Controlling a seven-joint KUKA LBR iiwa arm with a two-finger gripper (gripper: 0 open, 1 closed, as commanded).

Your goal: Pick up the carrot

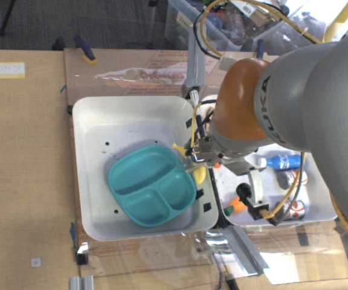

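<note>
Just beyond the claw (197, 156), toward the view's right and nearer the bench's front edge, the carrot (237, 206) lies in the right bin (319, 213). It shows as a small orange stub, partly hidden beneath the arm's own hardware. The claw itself hangs over the walls where the two bins meet. Its underside faces away from the camera, so whether it is open or closed, or has hold of anything, cannot be told. The likeliest slip, as I judge it, is a grasp on the wrong thing: a yellow object (199, 174) sits just beside the claw, and the teal divided plate (153, 186) in the left bin (83, 162) is close on its other side, while the carrot stays apart from it. A descent from here could also strike the bin walls. The carrot lies close to its bin's near wall, which leaves little room to straddle it. Farther right of the claw are a blue bottle (281, 161) and a can (295, 208), whose labels are too small to read. So are the dark letters on the grey arm (307, 89) and the pale tag (9, 69) far to the left.
</note>
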